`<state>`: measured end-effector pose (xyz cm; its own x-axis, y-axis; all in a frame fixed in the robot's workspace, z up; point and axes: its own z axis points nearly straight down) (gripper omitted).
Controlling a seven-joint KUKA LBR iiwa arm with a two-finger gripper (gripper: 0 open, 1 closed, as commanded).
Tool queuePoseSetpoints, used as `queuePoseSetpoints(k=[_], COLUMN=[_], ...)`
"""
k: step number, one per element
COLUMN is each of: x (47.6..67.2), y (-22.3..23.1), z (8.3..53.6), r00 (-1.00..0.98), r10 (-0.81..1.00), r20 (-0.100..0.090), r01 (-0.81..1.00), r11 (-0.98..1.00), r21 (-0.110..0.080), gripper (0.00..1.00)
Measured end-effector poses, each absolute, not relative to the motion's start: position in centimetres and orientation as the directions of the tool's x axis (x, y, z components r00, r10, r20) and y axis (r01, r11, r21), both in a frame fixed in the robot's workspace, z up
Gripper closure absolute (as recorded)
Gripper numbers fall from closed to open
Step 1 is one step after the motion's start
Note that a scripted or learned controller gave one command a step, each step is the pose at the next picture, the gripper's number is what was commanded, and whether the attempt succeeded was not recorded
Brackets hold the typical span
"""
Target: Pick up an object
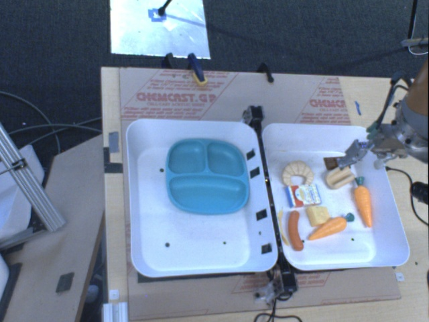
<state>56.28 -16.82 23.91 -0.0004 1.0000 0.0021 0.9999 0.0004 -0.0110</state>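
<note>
The right bin (382,247) holds several toy foods. Among them are a croissant (298,173), a tan bread piece (340,178), a red and white packet (305,195), a yellow cheese cube (318,215), a sausage (294,229) and two carrots (363,205) (328,228). A small brown block (332,162) lies near the bread. My gripper (368,155) hangs over the bin's far right part, just right of and above the bread piece. It is open, with nothing between its fingers.
The left bin (147,247) holds a blue divided plate (206,176). A black divider with clips (263,180) runs between the bins. A shiny metal sheet (159,19) lies beyond the bench, and cables trail at the right edge (419,193).
</note>
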Motion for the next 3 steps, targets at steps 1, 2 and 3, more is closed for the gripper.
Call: queuePoseSetpoints(k=[1,2,3], x=[56.5,57.2,57.0], y=[-16.8,-16.4,-15.5], z=[24.6,20.2,15.5], r00=[-0.003,-0.004,-0.002], r10=[1.000,1.000,1.000], r20=[0.000,0.000,0.001], r01=[1.000,1.000,1.000], r11=[0.003,0.004,0.002], r21=[0.001,-0.001,-0.002], gripper=[0.00,0.00,0.00])
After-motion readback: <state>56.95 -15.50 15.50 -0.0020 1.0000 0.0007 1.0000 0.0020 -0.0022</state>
